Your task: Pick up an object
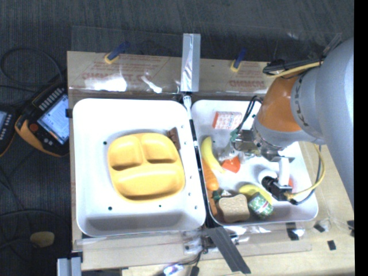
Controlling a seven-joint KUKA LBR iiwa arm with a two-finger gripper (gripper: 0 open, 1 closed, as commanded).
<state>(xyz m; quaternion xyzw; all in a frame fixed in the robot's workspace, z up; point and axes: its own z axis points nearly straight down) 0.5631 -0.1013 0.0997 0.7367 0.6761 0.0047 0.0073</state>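
Observation:
The right bin [305, 211] holds several toy foods: a banana [209, 156], a red-orange piece [230, 165], an orange carrot [211, 181], a bread slice [233, 208], a green round item [261, 207], a small yellow piece [250, 190] and an orange-and-white box [226, 120]. My gripper [238, 147] reaches down from the orange band into the middle of this bin, just above the red-orange piece and right of the banana. Its tips are lost among wrist parts and clutter.
The left bin [86, 211] carries a yellow divided tray [145, 165]. A central divider runs between the two bins. A handheld pendant [49, 119] lies off the bench at left. Cables loop over the right bin's right side.

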